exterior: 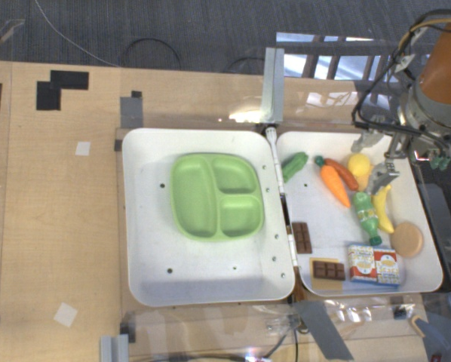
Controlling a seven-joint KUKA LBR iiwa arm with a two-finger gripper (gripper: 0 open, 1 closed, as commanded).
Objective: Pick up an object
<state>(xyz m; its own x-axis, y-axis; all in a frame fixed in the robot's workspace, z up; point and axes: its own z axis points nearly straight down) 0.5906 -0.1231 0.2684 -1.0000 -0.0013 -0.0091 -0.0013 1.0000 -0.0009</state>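
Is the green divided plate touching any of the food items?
Apart. The camera view shows the green plate alone in the left bin; the food items lie in the right bin.

A robotics lab or test cell is indicated. Two shallow white bins [135,225] are set side by side on a wooden bench [52,225] and held by metal brackets [273,81] at the upper centre. Black marker shapes [59,89] are fixed at the upper left of the bench, grey carpet [173,13] with a thin cable is seen along the top, and toy food [361,217] is laid in the right-hand bin
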